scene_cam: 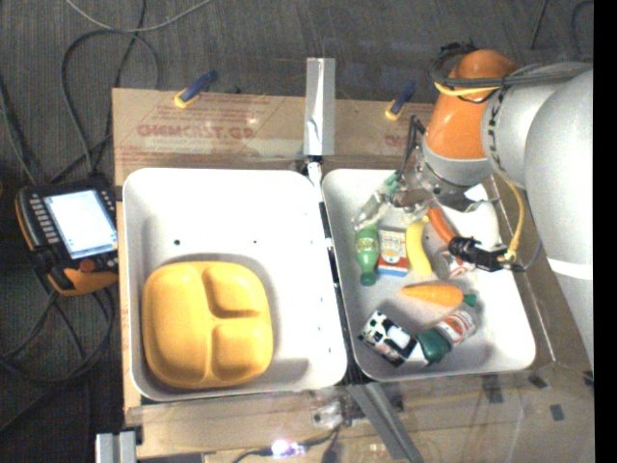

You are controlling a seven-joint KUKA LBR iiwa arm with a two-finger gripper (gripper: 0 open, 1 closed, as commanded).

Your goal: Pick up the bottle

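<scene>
Gripper [397, 193] hangs just above the small green plastic bottle [367, 255]. Whether it grasps anything cannot be told. Beside the bottle lies a yellow banana [417, 249].

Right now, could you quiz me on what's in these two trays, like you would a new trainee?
1. True or false: the yellow plate lies in the left bin.
2. Which sits nearest the claw: A) green bottle, B) carrot, C) black-and-white toy?
3. Fill in: the banana lies in the ___ bin.

Key: 1 true; 2 A; 3 right.
</scene>
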